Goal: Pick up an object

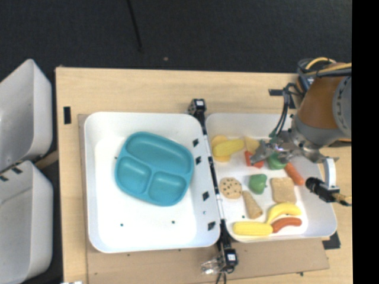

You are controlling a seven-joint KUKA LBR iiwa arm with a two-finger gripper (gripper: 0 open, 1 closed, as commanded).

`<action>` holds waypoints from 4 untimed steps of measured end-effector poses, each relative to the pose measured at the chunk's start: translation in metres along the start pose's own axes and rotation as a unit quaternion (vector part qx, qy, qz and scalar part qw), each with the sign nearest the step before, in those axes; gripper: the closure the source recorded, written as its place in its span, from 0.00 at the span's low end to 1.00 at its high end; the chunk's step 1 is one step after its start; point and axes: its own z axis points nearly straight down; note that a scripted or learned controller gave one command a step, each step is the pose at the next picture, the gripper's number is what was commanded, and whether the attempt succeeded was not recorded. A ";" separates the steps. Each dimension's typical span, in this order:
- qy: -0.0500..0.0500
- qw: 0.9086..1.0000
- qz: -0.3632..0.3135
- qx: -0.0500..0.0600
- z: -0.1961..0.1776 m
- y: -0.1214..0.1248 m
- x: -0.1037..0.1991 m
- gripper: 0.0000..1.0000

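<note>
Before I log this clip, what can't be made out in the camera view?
- Gripper: finger state unclear, blurred amid grey metal.
- Small green toy under it: partly covered by the gripper, identity unclear.
- Grey arm with orange band: cut off at the right edge.

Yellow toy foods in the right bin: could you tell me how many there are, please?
3 clearly: a yellow piece near the bin's upper left, a banana lower right, and a corn cob along the bottom edge. The gripper may hide others.
</note>
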 end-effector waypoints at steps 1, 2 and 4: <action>-0.002 1.000 0.001 -0.004 0.006 0.003 -0.003 0.00; -0.003 1.000 0.007 -0.005 -0.004 0.004 -0.005 1.00; 0.002 1.000 -0.002 0.005 -0.114 0.011 -0.018 1.00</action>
